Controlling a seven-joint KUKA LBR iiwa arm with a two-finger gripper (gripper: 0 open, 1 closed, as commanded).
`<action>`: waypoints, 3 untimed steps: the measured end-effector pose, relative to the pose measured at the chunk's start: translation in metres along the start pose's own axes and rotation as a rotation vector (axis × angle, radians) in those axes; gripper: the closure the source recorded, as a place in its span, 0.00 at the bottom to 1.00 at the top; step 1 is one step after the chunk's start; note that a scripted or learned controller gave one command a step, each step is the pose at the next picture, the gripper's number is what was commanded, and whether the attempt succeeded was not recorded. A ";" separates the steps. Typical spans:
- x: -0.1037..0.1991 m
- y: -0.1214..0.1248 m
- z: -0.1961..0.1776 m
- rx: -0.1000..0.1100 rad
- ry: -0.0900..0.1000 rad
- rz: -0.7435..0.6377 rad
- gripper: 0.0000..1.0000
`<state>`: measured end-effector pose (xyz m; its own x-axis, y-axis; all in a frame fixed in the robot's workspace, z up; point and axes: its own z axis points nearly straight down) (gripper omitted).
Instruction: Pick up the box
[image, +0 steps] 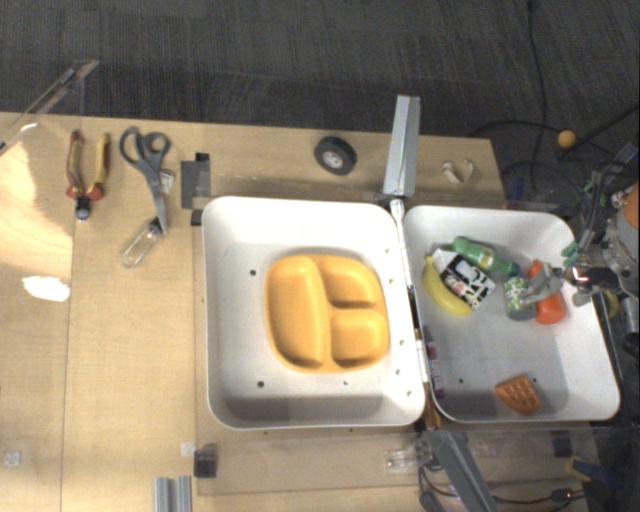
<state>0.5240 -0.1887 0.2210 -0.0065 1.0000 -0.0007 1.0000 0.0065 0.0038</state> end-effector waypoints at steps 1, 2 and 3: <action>0.031 0.072 0.070 0.001 0.000 -0.036 0.00; 0.075 0.058 0.122 -0.028 -0.003 0.153 0.00; 0.034 0.029 -0.012 -0.004 -0.002 0.059 0.00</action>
<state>0.5528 -0.1548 0.2332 0.0529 0.9986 -0.0020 0.9986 -0.0529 0.0080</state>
